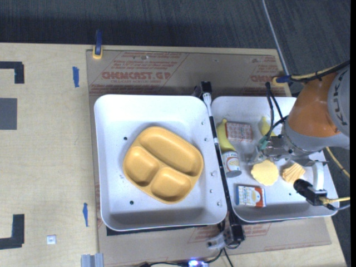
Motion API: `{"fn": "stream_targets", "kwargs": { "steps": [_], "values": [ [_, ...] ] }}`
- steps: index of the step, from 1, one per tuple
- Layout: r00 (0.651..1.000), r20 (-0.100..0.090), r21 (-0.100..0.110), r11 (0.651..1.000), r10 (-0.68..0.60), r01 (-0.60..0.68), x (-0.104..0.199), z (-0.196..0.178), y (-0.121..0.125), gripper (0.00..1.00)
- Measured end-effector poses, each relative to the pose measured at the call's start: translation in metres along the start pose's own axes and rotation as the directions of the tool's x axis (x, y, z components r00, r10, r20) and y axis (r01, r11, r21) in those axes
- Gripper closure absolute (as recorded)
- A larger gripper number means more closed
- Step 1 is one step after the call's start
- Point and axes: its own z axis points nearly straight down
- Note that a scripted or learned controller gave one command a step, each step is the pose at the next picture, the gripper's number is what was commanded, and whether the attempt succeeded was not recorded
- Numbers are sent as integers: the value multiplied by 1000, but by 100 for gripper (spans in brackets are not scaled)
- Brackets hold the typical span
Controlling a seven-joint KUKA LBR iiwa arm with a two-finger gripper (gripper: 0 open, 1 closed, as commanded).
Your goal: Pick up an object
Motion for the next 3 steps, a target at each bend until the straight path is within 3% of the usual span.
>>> {"fn": "stream_targets", "kwargs": {
  "steps": [1,2,3],
  "values": [
    [1000,-1,3,1000,-3,3,62,-86,-32,100],
    [1000,-2,5,1000,-3,3,130,-94,-53,100],
    [1000,0,3,1000,0,0,71,-86,-45,100]
  ]
}}
